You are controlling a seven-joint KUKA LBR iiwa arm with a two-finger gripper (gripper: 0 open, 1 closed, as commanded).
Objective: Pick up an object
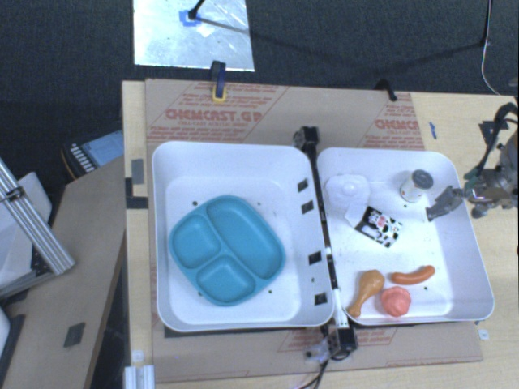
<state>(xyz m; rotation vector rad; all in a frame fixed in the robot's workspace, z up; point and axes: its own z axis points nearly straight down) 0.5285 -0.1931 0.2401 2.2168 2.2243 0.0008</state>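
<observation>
You've got the gripper [456, 198] coming in over the right edge of the right bin [466, 241], fingers apart with nothing between them, so no pick yet. All candidates sit loose in that bin: grey-capped cup [416, 184] just left of the gripper, black-and-white toy [380, 226] mid-bin, sausage [413, 275], drumstick [366, 290] and pink ball [396, 301] near side. The left bin [174, 177] holds the blue divided plate [226, 249], probably too flat to pinch, so the cup looks like the closest target.

You are looking down at a slant from one fixed camera set well above the brown cardboard-covered bench [276, 108], far enough back to take in both shallow white plastic bins [174, 168] side by side, with dark carpeted floor [65, 39] beyond the far edge.
</observation>
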